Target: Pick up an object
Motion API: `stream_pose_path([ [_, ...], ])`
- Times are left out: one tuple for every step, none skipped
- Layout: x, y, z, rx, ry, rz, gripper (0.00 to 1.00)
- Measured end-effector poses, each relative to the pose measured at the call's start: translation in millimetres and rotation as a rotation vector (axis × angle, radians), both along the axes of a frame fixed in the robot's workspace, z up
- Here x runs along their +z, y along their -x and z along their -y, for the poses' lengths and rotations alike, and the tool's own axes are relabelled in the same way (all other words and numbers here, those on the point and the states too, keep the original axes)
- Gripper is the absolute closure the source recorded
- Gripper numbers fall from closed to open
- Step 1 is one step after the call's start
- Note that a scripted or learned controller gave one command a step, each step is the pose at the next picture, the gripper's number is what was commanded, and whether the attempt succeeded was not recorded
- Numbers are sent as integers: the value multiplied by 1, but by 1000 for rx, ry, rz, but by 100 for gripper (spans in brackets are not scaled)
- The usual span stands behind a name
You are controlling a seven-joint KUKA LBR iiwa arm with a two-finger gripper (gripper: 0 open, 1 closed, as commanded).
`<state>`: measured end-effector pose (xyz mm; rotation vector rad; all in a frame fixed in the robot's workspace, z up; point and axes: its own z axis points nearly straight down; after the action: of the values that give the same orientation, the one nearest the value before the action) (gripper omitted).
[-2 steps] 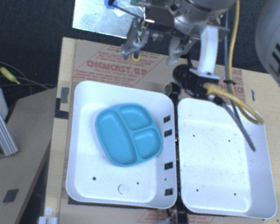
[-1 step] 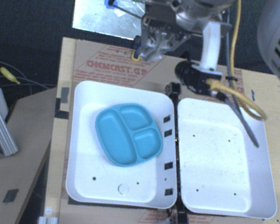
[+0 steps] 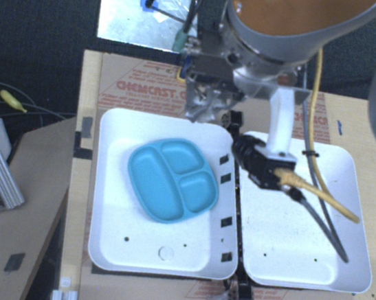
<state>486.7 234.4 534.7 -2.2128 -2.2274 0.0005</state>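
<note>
My gripper [image 3: 206, 107] is hanging over the far edge of the left bin [image 3: 106, 238]; I cannot tell how it is set. The blue plate [image 3: 170, 178] is lying flat in the middle of that bin, apart from me.

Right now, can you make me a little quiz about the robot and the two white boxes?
1. True or false: the blue plate lies in the left bin.
2. How many sections does the blue plate have? A) one B) three C) six
3. Fill in: the gripper is above the bench near the far edge of the ____ bin.

Key: 1 true. 2 B. 3 left.
</note>
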Motion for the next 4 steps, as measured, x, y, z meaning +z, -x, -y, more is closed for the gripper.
stream_pose_path([
  [-84, -37, 40, -11, 5, -3, 100],
  [-103, -14, 103, -12, 2, 1, 100],
  [-62, 1, 95, -2, -1, 7, 100],
  [-112, -7, 45, 0, 1, 0, 100],
])
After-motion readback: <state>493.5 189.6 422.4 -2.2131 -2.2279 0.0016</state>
